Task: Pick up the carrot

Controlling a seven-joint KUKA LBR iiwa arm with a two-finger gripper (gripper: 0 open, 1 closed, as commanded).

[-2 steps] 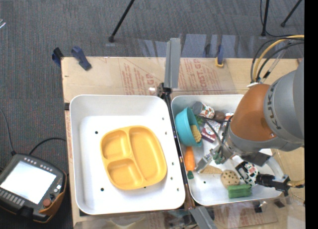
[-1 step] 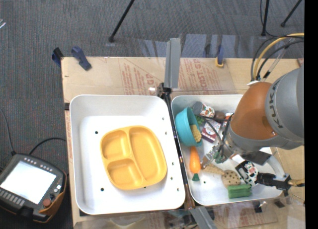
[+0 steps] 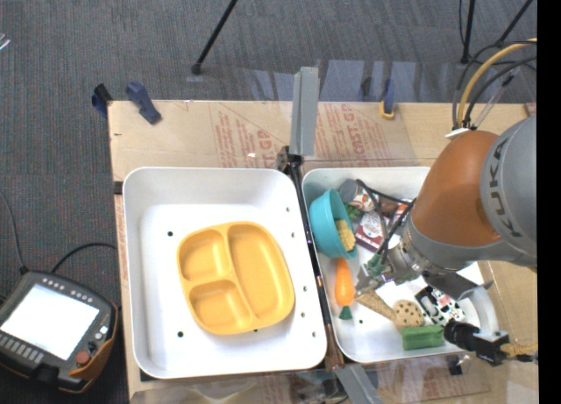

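Note:
The carrot point(image 3: 344, 287), orange with a green end toward the front, lies along the left wall of the right bin point(image 3: 386, 351). My gripper point(image 3: 372, 276) hangs low in that bin just to the right of the carrot, close beside it. Nothing shows as held by it. The grey arm with its orange band point(image 3: 460, 201) covers the right half of the bin.
A blue bowl point(image 3: 330, 221) with a corn piece point(image 3: 346, 237) sits behind the carrot. Snack packets point(image 3: 372, 218), a cookie point(image 3: 408, 313) and a green block point(image 3: 422, 337) crowd the right bin. A yellow divided plate point(image 3: 235, 277) lies in the left bin point(image 3: 149, 209).

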